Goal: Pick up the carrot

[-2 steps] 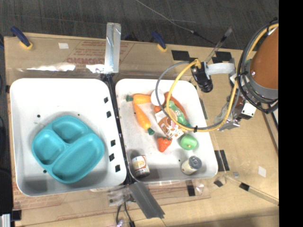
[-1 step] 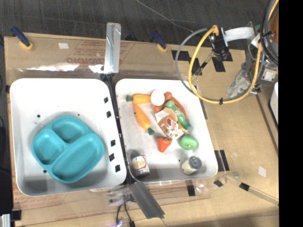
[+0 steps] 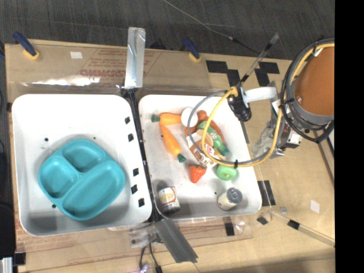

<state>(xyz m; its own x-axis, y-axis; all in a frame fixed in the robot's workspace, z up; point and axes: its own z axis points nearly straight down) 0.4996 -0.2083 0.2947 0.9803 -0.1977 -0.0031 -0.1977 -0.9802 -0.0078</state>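
Orange carrot [image 3: 170, 141] lies in rt bin [image 3: 250, 152]; gripper [image 3: 272, 141] state can't tell.

Grey arm [image 3: 310, 115] with an orange band [image 3: 318, 84], trailing looped yellow and black cables [image 3: 213, 110].

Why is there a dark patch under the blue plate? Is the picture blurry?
Camera view: the dark patch is the soft shadow of the blue plate on the left bin's floor; the carrot looks fairly sharp, and the right bin's wall shines bright white.
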